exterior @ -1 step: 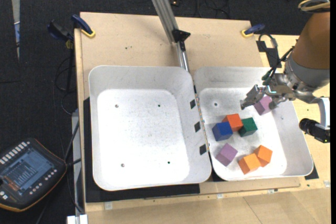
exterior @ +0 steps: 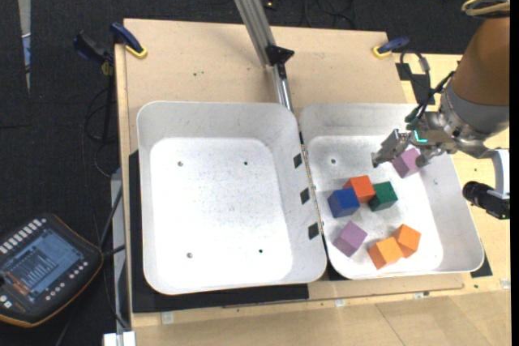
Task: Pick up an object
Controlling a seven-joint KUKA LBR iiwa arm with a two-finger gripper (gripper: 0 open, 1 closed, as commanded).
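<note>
Nearest, low in view: two orange blocks, one [exterior: 384, 253] touching the other [exterior: 408, 239], well below the gripper [exterior: 403, 148] toward the right bin's [exterior: 454, 255] front wall. Just left of them a purple block [exterior: 351, 237]. Next back, a tight cluster below and left of the gripper: blue block [exterior: 343, 202], a third orange block [exterior: 362, 188] against it, green block [exterior: 383, 195] touching that one's right side. All six loose on the bin floor.

Further back, the gripper itself, over the right bin's rear half. Fingers part open, spread left and right. A second, paler purple block [exterior: 405, 163] sits at the fingertips, just below the right finger; whether it is pinched between them or only lying beside them I cannot tell. Arm [exterior: 478, 85] comes in from the right, orange band above the wrist.

Left bin [exterior: 162, 134] lies well to the gripper's left. Clamps [exterior: 130, 40] at the bench's [exterior: 324, 61] far corners, well behind.
</note>
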